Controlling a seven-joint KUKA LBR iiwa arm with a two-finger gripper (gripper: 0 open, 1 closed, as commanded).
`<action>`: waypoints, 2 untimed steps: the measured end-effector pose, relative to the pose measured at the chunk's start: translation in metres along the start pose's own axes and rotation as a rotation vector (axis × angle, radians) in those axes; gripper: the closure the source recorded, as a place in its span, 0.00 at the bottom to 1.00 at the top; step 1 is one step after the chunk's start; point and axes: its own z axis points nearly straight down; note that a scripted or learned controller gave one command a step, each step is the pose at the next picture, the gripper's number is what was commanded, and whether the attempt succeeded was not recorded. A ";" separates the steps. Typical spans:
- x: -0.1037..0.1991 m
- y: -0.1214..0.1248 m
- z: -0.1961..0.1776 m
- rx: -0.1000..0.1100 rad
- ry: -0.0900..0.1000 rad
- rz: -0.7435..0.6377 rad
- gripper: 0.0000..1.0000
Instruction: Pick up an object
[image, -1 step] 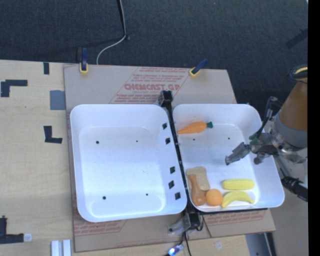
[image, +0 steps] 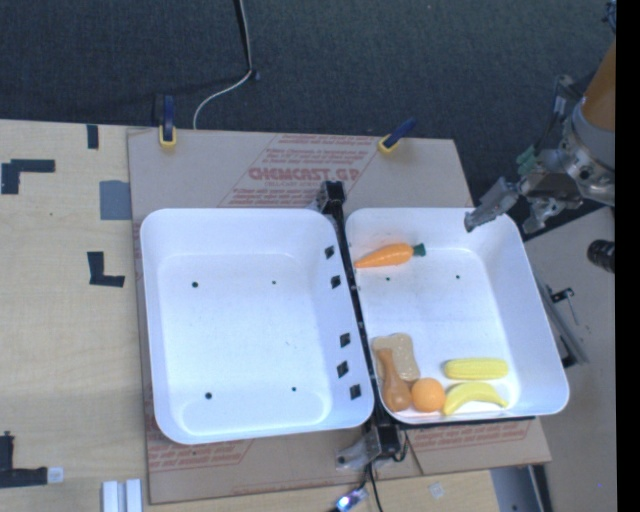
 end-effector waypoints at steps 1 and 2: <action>0.141 0.002 -0.196 -0.004 0.007 -0.008 0.00; 0.134 0.002 -0.196 0.016 0.003 0.004 1.00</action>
